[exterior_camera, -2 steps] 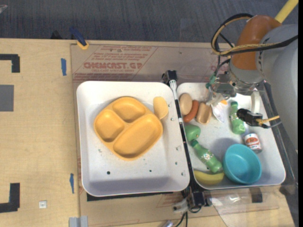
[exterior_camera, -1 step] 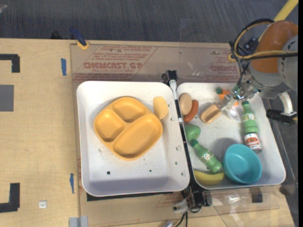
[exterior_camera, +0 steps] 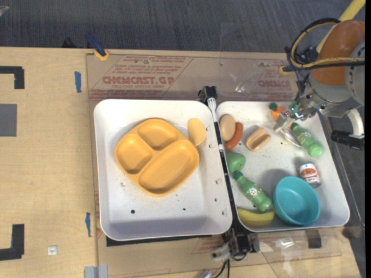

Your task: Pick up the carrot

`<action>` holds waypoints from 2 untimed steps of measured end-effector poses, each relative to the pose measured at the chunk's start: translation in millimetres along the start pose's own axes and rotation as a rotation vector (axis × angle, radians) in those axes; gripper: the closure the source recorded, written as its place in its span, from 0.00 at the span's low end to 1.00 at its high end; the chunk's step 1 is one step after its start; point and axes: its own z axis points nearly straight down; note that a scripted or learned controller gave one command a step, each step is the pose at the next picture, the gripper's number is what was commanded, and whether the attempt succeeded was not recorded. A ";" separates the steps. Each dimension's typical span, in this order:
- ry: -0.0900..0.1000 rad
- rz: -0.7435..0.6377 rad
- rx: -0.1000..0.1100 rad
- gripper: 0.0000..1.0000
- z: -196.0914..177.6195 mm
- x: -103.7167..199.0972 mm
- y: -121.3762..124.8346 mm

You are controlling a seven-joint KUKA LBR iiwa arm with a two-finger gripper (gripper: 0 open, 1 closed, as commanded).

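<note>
Carrot [exterior_camera: 274,109]: small orange piece with a green top, far end of the right bin [exterior_camera: 339,181], close to the far wall. Gripper [exterior_camera: 294,113] sits just right of it, nearly touching; can't tell how its fingers stand. Green bottle [exterior_camera: 306,141] lies near the gripper, small red-label can [exterior_camera: 309,173] nearer still, teal bowl [exterior_camera: 296,200] at the near right. Left bin [exterior_camera: 110,172] holds a yellow divided plate [exterior_camera: 156,155].

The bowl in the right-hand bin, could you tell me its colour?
Teal blue bowl, seen clearly in the camera view.
</note>
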 end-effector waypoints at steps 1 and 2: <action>-0.006 0.019 -0.027 1.00 -32.7 89.0 19.4; -0.033 -0.503 -0.038 1.00 -7.3 32.6 -12.2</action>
